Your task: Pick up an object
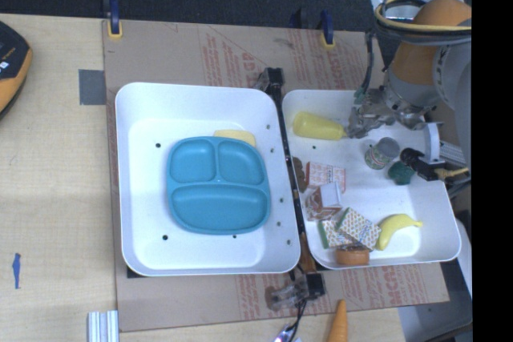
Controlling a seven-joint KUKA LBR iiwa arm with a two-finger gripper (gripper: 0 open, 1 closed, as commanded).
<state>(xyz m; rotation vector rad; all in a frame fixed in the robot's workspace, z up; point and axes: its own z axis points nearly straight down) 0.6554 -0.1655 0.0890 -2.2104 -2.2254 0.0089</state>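
The right bin (433,208) holds a yellow oblong object (317,126) at its far left and a small grey-green can (381,153) near the middle. A dark green piece (401,171) lies beside the can, and a yellow banana (397,229) near the front. Several patterned packets (325,187), a green patterned box (353,227) and an orange item (353,256) are also in it. My gripper (365,121) hangs low over the far part of this bin, just right of the yellow oblong object and behind the can. Nothing is visibly held.
The left bin (136,172) holds a blue divided plate (218,185) with a pale yellow item (235,138) behind it. Clamps (274,80) sit between the bins. An orange carrot-like tip (339,322) lies on the bench in front.
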